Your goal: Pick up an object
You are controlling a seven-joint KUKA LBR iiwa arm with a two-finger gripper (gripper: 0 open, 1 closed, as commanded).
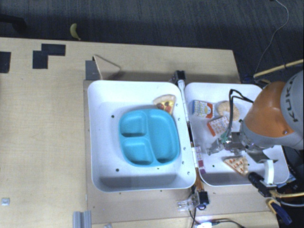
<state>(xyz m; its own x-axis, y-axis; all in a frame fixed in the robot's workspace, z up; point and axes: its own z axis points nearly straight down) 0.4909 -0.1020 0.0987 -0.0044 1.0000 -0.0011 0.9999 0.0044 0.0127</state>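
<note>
My gripper (222,144) hangs low over the middle of the right bin (209,177), below the arm's orange band (267,112). Just above it lies a red and white packet (218,125). A pizza slice toy (236,164) lies just below and to the right of it. Further back in this bin are a small white carton (202,108) and a round bun (227,109). The wrist hides what lies directly beneath the gripper.
The left bin (102,127) holds a blue divided plate (148,137) and another pizza slice toy (166,102) in its back right corner. A black bar (183,103) runs along the seam between the bins. Cables lie along the bench's front edge (199,201).
</note>
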